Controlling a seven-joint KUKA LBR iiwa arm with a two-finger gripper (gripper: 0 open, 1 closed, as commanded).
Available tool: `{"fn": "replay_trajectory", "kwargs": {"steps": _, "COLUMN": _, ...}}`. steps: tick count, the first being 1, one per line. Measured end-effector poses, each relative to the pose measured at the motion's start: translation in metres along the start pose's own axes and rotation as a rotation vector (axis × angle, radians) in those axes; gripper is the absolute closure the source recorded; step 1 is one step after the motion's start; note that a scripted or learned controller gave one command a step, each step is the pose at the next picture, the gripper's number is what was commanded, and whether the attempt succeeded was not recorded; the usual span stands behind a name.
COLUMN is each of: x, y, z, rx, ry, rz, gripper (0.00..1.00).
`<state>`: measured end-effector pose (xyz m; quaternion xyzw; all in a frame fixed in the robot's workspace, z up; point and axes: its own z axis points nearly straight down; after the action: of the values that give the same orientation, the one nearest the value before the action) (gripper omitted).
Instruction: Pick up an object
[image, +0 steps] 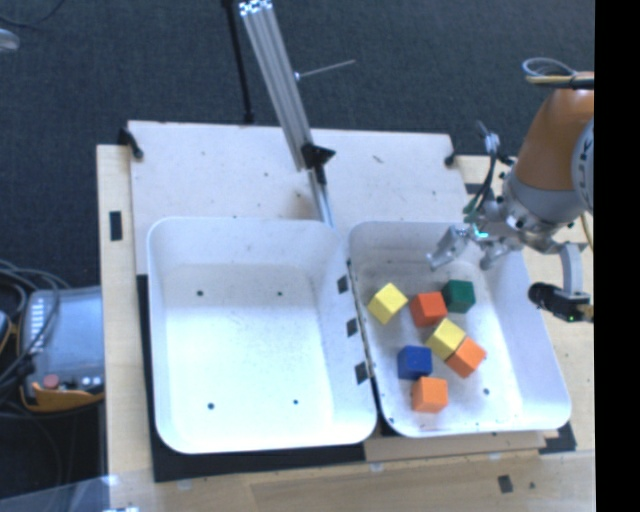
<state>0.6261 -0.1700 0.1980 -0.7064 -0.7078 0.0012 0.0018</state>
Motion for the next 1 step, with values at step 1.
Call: {"fn": "replay_trajectory", "kwargs": {"steps": 1, "x": -0.0003, "y": 0.001, "z": -0.0029, "rx": -0.004, "ry": -0.002, "rz": -0.002, "gripper": 0.0}}
